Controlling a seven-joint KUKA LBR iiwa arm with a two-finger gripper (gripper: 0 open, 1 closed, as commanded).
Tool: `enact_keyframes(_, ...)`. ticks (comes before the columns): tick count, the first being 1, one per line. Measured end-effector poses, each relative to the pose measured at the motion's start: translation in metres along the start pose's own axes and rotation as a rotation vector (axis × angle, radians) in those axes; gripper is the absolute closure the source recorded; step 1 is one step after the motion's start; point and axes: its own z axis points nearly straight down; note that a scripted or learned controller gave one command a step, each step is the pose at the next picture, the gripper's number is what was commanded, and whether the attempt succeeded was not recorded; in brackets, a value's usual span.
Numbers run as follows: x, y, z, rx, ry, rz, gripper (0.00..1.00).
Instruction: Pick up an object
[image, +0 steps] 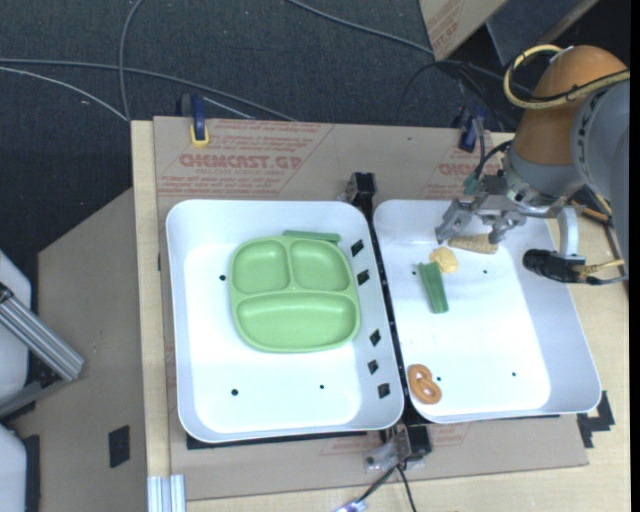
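- White plastic, two shallow bins side by side on the desk; the left bin carries a green divided plate, the right bin carries the loose items.
- Right bin contents: a tan block-like piece at the far end, a small yellow piece just beside it, a green stick touching or nearly touching the yellow piece, and an orange pretzel-shaped piece alone near the front-left corner, well apart from the rest.
- The hand sits low over the far end of the right bin, directly above the tan piece. Arm enters from the right, orange band above the wrist.
- Step in hand, as I judge it: the approach or closing phase on the tan piece, lift not yet done. The piece appears to lie on the bin floor.
- Hand state: metal fingers appear to straddle the tan piece, but whether they are apart or pressed on it I cannot tell at this resolution. No grasp confirmed.
- Next move calls for: fingers square on both sides of the tan piece, firm closure, then a straight vertical lift.
- Risk: the yellow piece sits close, so a skewed closure could nudge it or pinch both.
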Motion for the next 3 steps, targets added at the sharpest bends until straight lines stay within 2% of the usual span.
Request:
enact_keyframes(1, 0.001, -0.001, 0.053, 0.001, 0.0, -0.001, 0.0)
enact_keyframes(2, 0.001, 0.002, 0.037, -0.007, 0.0, -0.001, 1.0)
enact_keyframes(3, 0.0, 0.005, -0.006, -0.011, -0.002, 0.0, 1.0)
